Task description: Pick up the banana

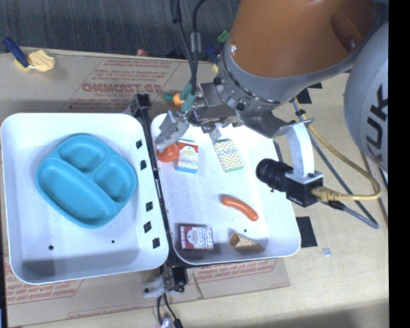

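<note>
Banana — its long axis cannot be told — claw [165, 135] over right bin [287, 232].

Tan bench top [342, 279]; brown cardboard sheet [109, 77] beneath; dark grey floor [89, 12] behind.

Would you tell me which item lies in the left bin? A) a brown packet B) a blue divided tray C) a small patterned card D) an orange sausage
B: the blue divided tray sits alone on the floor of the left bin, while the smaller items lie in the right bin.
</note>
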Motion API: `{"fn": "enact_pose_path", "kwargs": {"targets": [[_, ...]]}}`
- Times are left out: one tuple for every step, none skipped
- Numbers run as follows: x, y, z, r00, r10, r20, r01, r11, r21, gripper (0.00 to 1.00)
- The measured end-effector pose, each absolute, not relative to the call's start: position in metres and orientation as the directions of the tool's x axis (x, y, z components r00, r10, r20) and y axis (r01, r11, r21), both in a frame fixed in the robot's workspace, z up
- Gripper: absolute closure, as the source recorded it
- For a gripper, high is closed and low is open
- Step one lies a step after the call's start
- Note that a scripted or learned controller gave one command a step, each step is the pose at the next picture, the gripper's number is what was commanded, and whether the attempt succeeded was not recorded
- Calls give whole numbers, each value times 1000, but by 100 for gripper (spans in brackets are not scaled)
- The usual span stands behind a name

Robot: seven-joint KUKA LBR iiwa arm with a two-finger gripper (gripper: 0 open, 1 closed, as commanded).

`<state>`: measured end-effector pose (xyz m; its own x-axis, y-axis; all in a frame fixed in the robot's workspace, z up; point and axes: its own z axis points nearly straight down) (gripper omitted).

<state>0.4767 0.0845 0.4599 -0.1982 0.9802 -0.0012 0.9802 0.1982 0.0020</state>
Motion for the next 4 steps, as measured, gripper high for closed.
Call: {"fn": "enact_pose_path", "kwargs": {"targets": [[476,129,435,280,960,-3,960,-281,-4,0],[476,59,344,325,946,-3,946,-325,-4,0],[476,96,344,565,825,-3,825,-565,-2,0],[482,52,252,465,885,-4,885,-465,-6,0]]}}
